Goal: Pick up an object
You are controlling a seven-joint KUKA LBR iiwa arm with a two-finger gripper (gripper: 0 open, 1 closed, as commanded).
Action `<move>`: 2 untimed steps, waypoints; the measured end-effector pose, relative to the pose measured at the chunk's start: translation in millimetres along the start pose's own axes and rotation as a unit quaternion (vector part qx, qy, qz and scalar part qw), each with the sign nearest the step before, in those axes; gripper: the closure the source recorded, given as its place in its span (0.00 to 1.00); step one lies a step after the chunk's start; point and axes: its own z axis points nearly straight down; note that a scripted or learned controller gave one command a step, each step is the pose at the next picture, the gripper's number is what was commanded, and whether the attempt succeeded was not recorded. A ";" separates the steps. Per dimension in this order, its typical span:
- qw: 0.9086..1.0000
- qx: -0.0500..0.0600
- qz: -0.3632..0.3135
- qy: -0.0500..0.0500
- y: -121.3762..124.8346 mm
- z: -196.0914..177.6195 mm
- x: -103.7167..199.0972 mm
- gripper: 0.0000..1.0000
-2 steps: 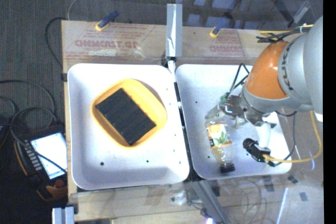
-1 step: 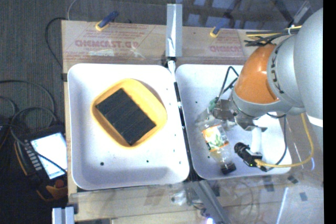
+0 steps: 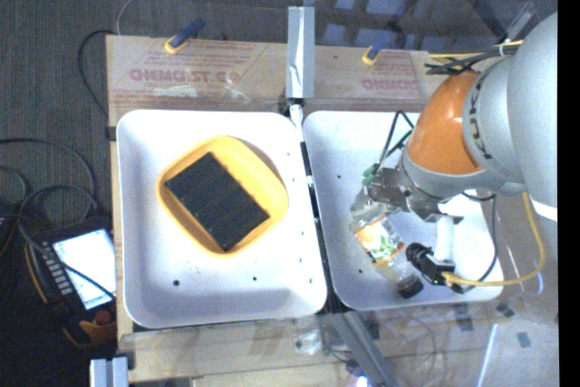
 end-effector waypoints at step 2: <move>0.999 -0.001 -0.048 -0.001 -35.6 8.8 -25.3 0.00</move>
